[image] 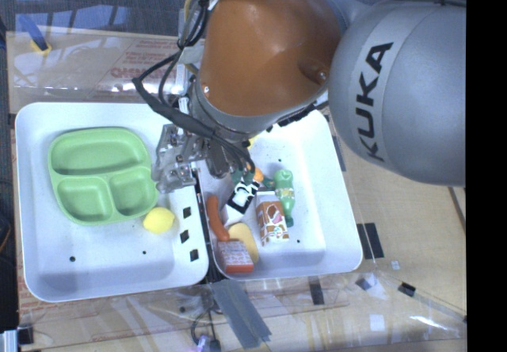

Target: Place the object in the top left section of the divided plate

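Observation:
A light green divided plate (57, 184) lies in the left bin, with one long section at the back and two smaller ones at the front; all three hold nothing. A yellow lemon-like object (158, 220) rests on the bin floor, touching the plate's front right corner. My gripper (177, 162) hangs under the orange wrist, over the divide between the two bins and just right of the plate's right rim. It is above and slightly behind the lemon. I see nothing held in it.
The right bin (337, 216) holds a green bottle (283, 188), a small juice carton (272, 221), an orange sausage (214, 218), a pale yellow piece (244, 238) and a red block (234, 257). The arm's big grey body covers the upper right.

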Motion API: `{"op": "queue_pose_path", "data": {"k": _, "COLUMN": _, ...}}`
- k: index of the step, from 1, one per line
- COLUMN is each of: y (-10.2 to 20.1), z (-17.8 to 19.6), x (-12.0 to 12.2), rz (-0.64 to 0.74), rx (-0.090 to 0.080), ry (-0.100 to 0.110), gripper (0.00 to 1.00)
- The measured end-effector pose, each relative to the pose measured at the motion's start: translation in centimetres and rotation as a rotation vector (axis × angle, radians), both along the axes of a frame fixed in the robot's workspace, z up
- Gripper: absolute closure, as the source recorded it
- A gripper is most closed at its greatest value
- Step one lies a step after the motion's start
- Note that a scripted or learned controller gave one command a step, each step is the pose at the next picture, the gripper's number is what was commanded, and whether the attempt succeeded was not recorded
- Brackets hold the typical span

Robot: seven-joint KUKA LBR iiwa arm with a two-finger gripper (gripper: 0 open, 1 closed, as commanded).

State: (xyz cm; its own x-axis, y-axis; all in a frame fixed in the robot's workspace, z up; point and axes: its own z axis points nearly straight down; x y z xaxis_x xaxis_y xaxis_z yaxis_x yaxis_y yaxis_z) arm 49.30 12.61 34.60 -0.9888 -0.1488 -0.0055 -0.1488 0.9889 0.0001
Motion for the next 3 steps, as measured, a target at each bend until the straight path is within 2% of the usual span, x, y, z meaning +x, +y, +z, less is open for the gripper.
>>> {"op": "queue_pose_path", "data": {"k": 1, "y": -1.1, "z": -2.9, "x": -0.4, "rz": -0.458, "rx": -0.001, "ry": 0.005, "gripper": 1.0}}
{"op": "queue_pose_path", "data": {"k": 2, "y": 0.9, "z": -11.1, "x": -1.6, "rz": -0.615, "rx": -0.001, "ry": 0.007, "gripper": 1.0}}
{"op": "queue_pose_path", "data": {"k": 3, "y": 0.9, "z": -11.1, "x": -1.6, "rz": -0.616, "rx": -0.001, "ry": 0.006, "gripper": 0.0}}
